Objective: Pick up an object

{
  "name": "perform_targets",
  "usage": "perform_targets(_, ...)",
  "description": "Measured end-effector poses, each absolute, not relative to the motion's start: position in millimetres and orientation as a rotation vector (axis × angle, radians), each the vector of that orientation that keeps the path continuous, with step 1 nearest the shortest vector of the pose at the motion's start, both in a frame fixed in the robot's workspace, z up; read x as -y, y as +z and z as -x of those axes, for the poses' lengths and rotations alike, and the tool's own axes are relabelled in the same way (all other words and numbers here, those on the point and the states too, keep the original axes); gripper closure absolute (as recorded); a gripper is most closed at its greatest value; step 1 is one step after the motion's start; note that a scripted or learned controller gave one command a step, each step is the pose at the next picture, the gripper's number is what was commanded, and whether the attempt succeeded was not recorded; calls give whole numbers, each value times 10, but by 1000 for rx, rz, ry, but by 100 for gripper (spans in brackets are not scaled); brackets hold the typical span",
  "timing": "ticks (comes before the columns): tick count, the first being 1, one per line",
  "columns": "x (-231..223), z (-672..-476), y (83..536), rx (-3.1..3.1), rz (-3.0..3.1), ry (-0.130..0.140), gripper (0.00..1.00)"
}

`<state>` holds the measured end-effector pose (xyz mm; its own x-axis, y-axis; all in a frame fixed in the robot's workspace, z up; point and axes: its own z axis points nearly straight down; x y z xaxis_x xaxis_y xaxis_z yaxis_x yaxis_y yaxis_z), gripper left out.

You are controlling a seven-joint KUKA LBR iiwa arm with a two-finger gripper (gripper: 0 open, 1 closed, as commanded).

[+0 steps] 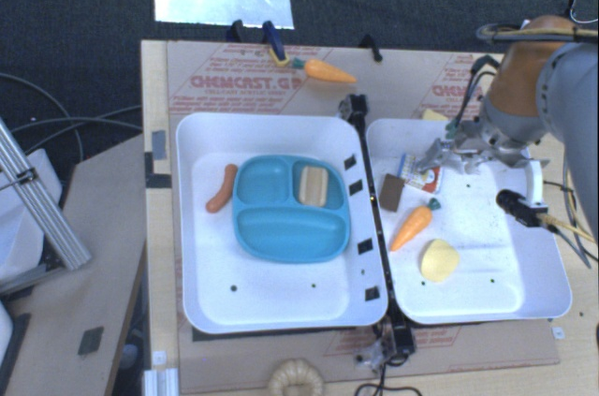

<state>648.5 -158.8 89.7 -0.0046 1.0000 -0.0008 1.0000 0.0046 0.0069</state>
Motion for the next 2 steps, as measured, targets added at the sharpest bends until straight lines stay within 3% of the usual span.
perform_targets(1, 1576, -6515, 1029, -2220, -2206, 19, 100)
perform_targets(2, 1641, -6566, 1495, -2222, -2213, 5, 100)
